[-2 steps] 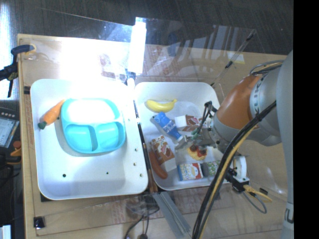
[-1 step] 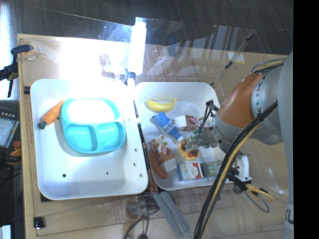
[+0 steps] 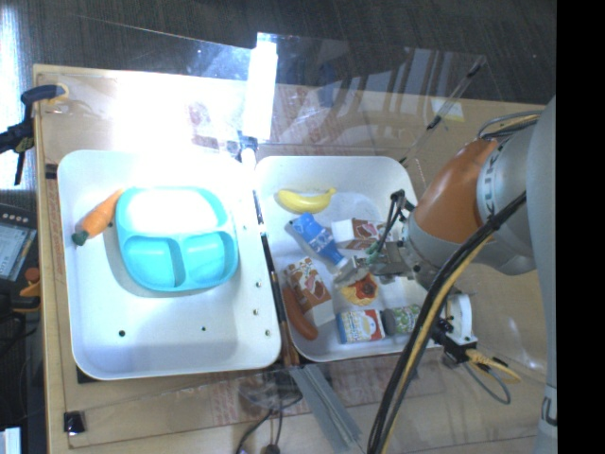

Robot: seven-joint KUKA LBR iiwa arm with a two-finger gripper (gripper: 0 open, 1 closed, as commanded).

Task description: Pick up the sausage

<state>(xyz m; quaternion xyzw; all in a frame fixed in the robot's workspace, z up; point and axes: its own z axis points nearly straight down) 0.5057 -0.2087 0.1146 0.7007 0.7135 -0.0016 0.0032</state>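
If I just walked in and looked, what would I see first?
Probably the big blue plate in the left bin, with an orange carrot beside it. Then the yellow banana at the top of the crowded right bin, and the arm's orange band reaching in from the right.

You have two bins side by side on the bench (image 3: 113,386): the left bin (image 3: 85,253) and the right bin (image 3: 284,173), their inner walls touching. In the left bin, a divided plate (image 3: 178,239) lies toward the far side, with a carrot (image 3: 97,216) just beside its left edge. In the right bin, the banana (image 3: 304,199) lies at the far end; nearer you comes a small carton (image 3: 316,237), then a snack packet (image 3: 308,279), and the sausage (image 3: 297,314) lies along the left wall at the near end (touching that packet). The gripper (image 3: 364,265) hangs over the bin's middle, to the right of the sausage, above a clutter of packets (image 3: 361,324).
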